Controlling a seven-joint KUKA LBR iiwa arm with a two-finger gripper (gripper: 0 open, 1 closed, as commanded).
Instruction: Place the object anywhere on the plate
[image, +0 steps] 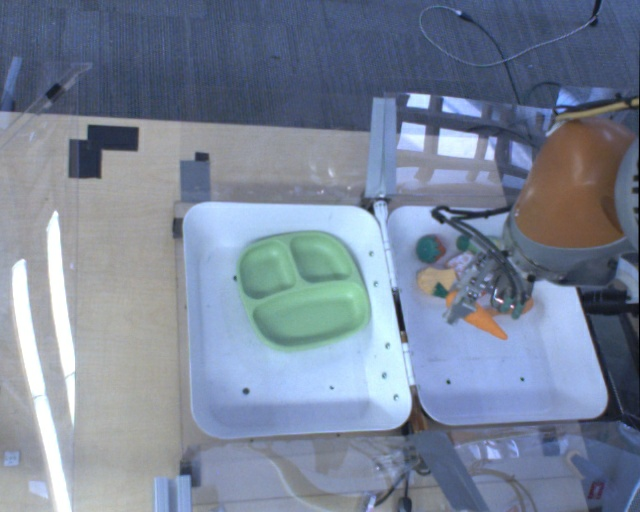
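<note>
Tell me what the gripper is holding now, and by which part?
It cannot be told. The gripper sits low among small toys in the right bin, over an orange carrot-like piece.

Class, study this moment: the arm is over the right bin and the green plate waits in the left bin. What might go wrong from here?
The small toys lie crowded under the claw, so it may catch two or none. The ridge between the bins could snag a low carry towards the green plate.
</note>
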